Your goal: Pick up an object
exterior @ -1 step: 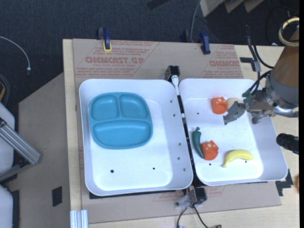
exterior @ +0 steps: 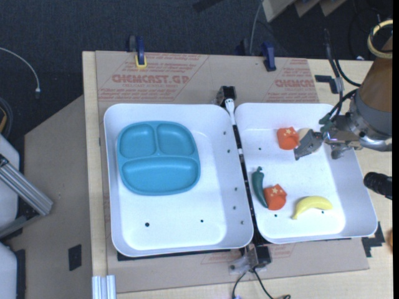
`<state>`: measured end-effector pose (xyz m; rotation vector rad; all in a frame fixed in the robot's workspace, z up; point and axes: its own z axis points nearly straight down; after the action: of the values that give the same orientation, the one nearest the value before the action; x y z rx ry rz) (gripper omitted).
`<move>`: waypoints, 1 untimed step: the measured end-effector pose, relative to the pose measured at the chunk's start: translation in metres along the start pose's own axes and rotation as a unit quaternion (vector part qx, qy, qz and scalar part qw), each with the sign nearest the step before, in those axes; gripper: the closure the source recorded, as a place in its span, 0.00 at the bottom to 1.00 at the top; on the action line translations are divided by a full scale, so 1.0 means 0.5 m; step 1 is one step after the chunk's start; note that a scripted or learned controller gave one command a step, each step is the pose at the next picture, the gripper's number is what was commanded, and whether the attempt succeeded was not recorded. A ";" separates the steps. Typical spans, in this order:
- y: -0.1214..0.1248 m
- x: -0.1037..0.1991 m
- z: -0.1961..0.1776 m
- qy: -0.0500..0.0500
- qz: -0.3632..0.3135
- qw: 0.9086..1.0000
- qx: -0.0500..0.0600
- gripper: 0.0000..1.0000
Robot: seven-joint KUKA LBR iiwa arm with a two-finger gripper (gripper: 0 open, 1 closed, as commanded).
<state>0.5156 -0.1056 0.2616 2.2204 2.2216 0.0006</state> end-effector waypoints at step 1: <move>0.003 -0.005 0.086 0.001 0.001 1.000 0.004 0.00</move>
<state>0.5174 -0.1083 0.2184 2.2261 2.2247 -0.0054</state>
